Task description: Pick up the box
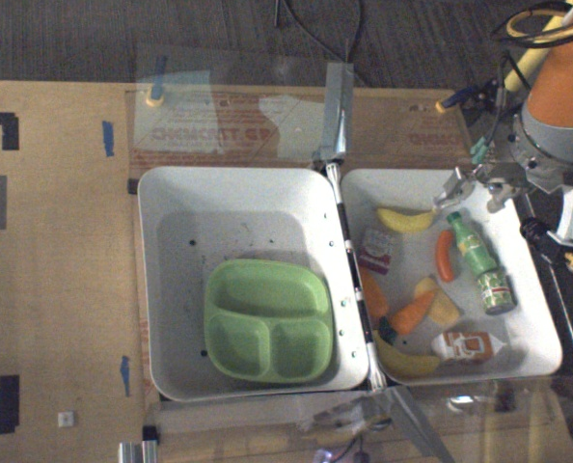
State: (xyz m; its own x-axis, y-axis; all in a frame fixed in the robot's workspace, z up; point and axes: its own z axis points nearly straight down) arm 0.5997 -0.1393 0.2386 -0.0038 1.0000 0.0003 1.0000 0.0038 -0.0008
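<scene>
Closest to me in the left bin (pixel 161 201) sits a green divided tray (pixel 267 318), and next door the right bin (pixel 537 340) has the box (pixel 375 251) lying near its left wall, with bananas, carrots and a green bottle (pixel 477 256) scattered to its right. Over on my far right the gripper (pixel 474 187) hangs above that bin's back right corner with its fingers spread a little and nothing between them, well apart from the box.

Left of the jaws, a green divided plate (pixel 267 320) lies in the left bin (pixel 171 201); just below them sit a banana (pixel 405 221) and a green bottle (pixel 477 257)
</scene>
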